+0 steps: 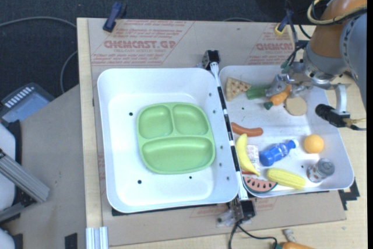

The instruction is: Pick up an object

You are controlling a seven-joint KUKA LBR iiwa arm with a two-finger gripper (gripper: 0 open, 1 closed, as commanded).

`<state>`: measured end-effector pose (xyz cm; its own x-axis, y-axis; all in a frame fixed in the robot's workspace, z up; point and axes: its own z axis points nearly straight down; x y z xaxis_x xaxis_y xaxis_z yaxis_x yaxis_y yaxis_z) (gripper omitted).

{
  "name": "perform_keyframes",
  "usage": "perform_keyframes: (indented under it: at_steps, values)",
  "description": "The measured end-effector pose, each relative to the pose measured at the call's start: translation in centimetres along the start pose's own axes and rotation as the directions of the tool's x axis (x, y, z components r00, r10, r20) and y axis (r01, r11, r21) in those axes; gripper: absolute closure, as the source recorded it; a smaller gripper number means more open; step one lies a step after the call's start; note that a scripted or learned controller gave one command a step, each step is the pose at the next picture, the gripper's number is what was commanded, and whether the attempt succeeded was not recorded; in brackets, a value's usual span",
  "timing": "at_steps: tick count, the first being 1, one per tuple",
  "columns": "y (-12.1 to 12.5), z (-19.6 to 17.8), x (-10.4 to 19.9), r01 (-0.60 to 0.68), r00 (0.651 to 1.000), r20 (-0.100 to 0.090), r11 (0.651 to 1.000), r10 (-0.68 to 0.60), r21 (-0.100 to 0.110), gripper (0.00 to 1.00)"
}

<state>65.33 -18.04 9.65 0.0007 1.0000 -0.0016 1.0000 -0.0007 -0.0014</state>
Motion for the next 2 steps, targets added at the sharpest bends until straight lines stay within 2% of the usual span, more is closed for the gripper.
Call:
perform_keyframes:
  at_steps: [1,2]
  values:
    - [0.8,1.1,8.7,0.002,1.0,-0.004,1.0,-0.002,0.001,1.0]
    - [-3.7,-8.9,15.1,0.002,1.0,-0.002,1.0,-0.002,-0.004,1.0]
